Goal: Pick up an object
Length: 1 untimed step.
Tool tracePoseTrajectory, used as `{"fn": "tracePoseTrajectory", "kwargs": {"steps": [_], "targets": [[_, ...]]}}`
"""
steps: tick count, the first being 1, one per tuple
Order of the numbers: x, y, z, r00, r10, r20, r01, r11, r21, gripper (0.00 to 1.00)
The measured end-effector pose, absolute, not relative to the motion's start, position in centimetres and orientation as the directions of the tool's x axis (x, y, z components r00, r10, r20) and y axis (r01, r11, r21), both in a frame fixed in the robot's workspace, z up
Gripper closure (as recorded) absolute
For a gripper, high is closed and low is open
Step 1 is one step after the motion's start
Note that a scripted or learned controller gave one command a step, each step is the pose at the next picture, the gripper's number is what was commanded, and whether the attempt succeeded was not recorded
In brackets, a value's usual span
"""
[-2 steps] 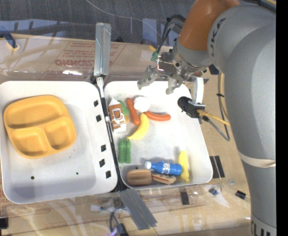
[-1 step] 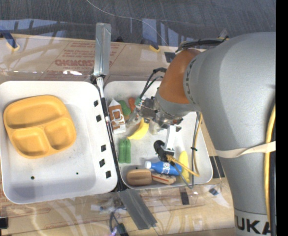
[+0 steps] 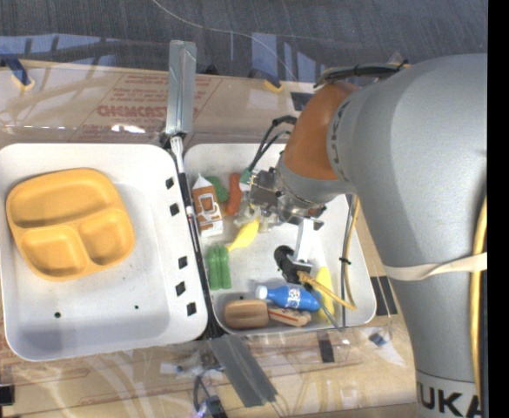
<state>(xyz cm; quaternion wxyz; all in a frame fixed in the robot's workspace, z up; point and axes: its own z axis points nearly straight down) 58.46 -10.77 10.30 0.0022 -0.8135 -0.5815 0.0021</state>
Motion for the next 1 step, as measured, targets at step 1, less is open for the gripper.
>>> {"fn": "tracePoseTrajectory", "kwargs": {"steps": [1], "targets": [[60.71, -3.13, 19.49, 0.331, 0.944, 0.004, 0.944, -0.331, 0.002, 1.0]]}}
